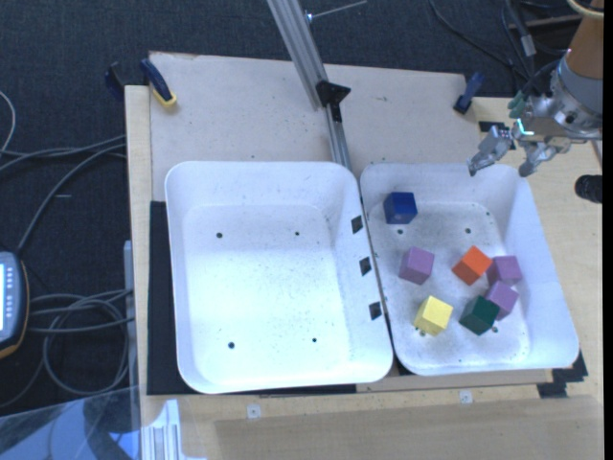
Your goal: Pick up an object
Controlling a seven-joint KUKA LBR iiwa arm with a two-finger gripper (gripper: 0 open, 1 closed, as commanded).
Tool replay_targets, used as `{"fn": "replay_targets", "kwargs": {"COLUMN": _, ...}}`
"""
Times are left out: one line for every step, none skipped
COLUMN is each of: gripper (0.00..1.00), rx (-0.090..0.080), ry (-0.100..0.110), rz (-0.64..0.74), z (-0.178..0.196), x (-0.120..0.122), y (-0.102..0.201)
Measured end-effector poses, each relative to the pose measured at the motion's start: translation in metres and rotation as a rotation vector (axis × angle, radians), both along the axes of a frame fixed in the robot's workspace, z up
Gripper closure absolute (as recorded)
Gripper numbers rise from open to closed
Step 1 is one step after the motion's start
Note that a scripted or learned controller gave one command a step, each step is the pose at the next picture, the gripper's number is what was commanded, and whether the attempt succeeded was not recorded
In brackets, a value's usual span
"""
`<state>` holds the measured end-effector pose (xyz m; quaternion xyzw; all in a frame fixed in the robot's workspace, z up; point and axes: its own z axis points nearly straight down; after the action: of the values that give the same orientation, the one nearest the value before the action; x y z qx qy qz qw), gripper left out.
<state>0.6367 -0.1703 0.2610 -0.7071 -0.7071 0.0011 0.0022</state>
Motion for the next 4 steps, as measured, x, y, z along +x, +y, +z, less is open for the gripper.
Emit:
{"fn": "replay_targets", "kwargs": {"gripper": 0.0, "rx": -0.002, "ry": -0.004, "rz": 0.002, "z": 0.003, "x": 0.001, "y": 0.0}}
{"fn": "replay_targets", "kwargs": {"gripper": 0.0, "rx": 0.0, "ry": 0.002, "rz": 0.0, "z": -0.053, "x": -0.01, "y": 0.001}}
{"fn": "replay_targets", "kwargs": {"gripper": 0.0, "rx": 0.001, "ry": 0.003, "rz": 0.0, "z": -0.117, "x": -0.01, "y": 0.004}}
{"fn": "replay_targets", "kwargs": {"gripper": 0.0, "rx": 0.0, "ry": 0.001, "rz": 0.001, "z": -0.165, "x": -0.011, "y": 0.005}}
